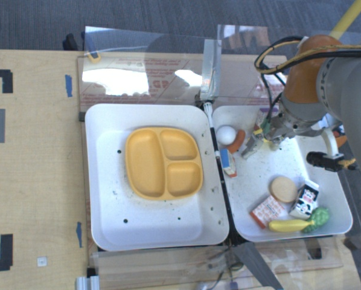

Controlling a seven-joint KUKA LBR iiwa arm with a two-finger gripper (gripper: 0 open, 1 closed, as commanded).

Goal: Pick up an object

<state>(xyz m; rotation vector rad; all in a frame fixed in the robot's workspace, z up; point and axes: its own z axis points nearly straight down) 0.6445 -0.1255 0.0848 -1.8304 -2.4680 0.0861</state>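
My gripper (pixel 253 144) hangs low over the upper left part of the right bin (pixel 334 180), under the grey arm with its orange band. Just to its left lie a white egg (pixel 226 134) and an orange-red sausage (pixel 238 139), the sausage nearly touching the gripper's tip. A small blue, white and red packet (pixel 227 162) lies below them by the bin's left wall. Nothing can be seen held by the gripper.
At the right bin's front lie a round bun (pixel 283 189), a milk carton (pixel 305 200), a red box (pixel 268 211), a banana (pixel 287 225) and a green broccoli (pixel 319 217). The left bin (pixel 102 180) holds a yellow divided plate (pixel 164 162). A clear panel (pixel 144 65) stands behind.
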